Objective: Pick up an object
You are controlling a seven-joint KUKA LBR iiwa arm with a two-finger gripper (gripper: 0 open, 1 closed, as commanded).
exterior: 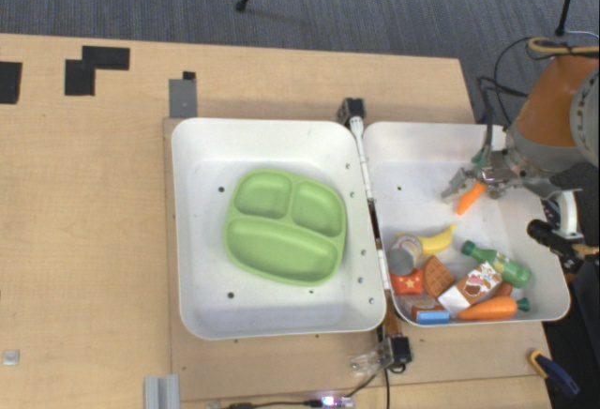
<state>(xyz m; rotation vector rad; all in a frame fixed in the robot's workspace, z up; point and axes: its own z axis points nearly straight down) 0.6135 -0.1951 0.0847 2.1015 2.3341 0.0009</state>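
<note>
Clearly we have a small orange carrot-like piece (469, 199) caught between the fingers of the gripper (474, 184), which sits over the upper part of the right bin (412, 149), with the arm (555, 112) reaching in from the right. The piece hangs at a slant, its lower end pointing down and left, and only its upper end seems pinched; we judge this a shallow grip on a tapered shape, so it could slide out as the arm moves or swings. Whether it is clear of the bin floor we cannot tell from this angle. If it drops, it would likely fall back into the right bin, perhaps onto the heap in the lower corner, where a yellow banana (434, 239), a green bottle (497, 265), a larger carrot (487, 309) and other toys lie close together. The left bin (202, 210) holds a green divided plate (283, 226), well apart from the gripper. A fast move toward it would strain such a thin hold most.
</note>
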